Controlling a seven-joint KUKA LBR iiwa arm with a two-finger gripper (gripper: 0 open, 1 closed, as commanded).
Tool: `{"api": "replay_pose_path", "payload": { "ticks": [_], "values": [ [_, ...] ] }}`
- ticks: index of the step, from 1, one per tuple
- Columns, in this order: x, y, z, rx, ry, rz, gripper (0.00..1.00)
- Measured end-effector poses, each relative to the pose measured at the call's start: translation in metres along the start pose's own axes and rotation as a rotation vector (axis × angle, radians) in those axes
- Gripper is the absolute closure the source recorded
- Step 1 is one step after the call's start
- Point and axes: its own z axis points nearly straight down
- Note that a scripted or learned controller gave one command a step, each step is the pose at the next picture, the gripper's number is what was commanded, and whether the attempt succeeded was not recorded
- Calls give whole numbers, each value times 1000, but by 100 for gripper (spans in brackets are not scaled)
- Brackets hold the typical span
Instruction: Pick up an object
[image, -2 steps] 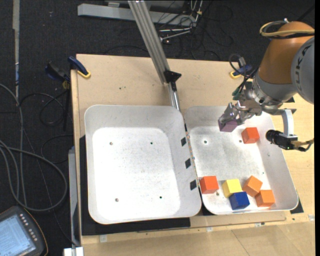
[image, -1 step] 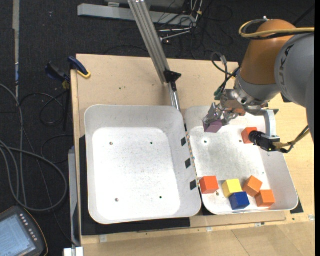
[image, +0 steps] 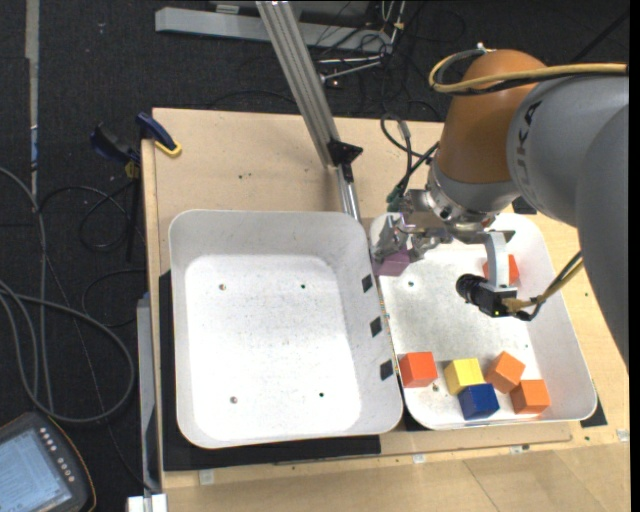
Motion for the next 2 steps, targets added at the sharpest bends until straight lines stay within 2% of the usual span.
{"api": "replay_pose_path", "payload": {
  "ticks": [1, 2],
  "values": [
    [50, -20, 6, 1, -1, 1, 100],
    [97, -41, -9, -1, -1, 0, 100]
  ]
}}
